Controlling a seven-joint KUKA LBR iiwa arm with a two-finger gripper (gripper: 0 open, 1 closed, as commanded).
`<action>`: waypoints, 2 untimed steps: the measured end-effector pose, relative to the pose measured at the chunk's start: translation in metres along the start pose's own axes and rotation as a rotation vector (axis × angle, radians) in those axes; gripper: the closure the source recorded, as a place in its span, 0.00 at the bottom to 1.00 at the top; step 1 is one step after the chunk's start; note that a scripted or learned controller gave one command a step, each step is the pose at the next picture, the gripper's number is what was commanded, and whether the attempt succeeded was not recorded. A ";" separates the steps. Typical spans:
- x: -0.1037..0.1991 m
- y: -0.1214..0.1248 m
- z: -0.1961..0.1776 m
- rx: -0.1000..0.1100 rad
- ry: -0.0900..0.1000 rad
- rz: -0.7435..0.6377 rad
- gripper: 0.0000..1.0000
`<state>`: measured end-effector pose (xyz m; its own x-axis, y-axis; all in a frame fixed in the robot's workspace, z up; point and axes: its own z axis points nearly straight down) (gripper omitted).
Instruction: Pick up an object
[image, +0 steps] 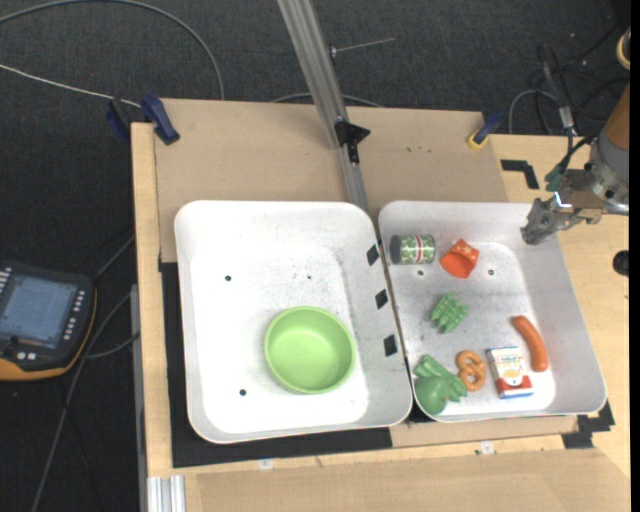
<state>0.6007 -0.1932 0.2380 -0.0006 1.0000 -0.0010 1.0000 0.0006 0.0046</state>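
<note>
Objects for picking lie in the right bin (560, 300), none of them between the gripper's fingers. Nearest the camera, along the bin's front edge: a dark green leafy toy (437, 383) at the front-left corner, a small pretzel (470, 367) just beside it, and a small red-and-white carton (509, 371) just right of the pretzel. An orange sausage (530, 341) lies at a slant close to the carton's upper right. Farther back, a light green ridged piece (449, 313) sits near the bin's middle. At the far end, a green-labelled can (412, 249) lies on its side by the divider, with an orange cup (460, 259) near it to the right, the two apart. The left bin (200, 240) holds a green bowl (310, 348), upright, toward its front right. The gripper (538, 226) hovers at the far right rim of the right bin, well apart from the can and cup; whether its fingers are open or closed cannot be told at this angle. A tablet-like handheld unit (40, 318) rests on the floor, left of the bench (260, 150).
</note>
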 end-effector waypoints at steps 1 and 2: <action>0.000 0.001 -0.043 0.000 0.000 0.000 1.00; 0.046 -0.004 -0.046 0.003 0.002 -0.003 1.00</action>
<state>0.5964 -0.1469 0.2843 -0.0038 1.0000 0.0008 1.0000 0.0038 0.0018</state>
